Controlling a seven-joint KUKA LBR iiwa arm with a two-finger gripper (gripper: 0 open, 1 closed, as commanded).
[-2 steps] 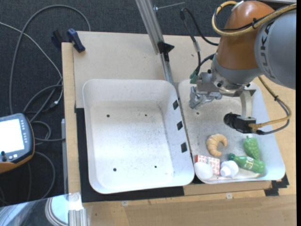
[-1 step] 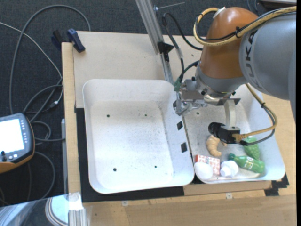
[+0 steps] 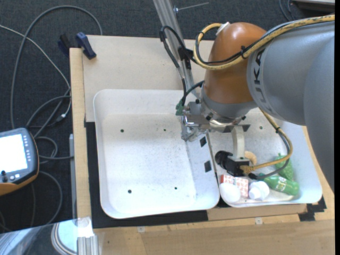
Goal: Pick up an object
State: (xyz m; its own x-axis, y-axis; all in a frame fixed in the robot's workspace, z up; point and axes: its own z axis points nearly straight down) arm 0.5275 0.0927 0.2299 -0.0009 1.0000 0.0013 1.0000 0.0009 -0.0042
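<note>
Grey arm [image 3: 297, 62] is reaching in from the right, gripper [image 3: 190, 127] hanging over the divide between left bin [image 3: 114, 195] and right bin [image 3: 313, 187]; grip state: cannot tell. Green bottle [image 3: 281, 182], white bottle [image 3: 255, 190] are lying near-right.

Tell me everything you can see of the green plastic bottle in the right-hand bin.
The green plastic bottle lies on its side in the near right corner of the right white bin, close to the bin's rim. It looks translucent and glossy, with a paler label patch on its body. A yellow cable from the arm crosses in front of its upper part, hiding some of it. A white rounded cap-like object rests against its left end; whether that belongs to the bottle is unclear.
</note>
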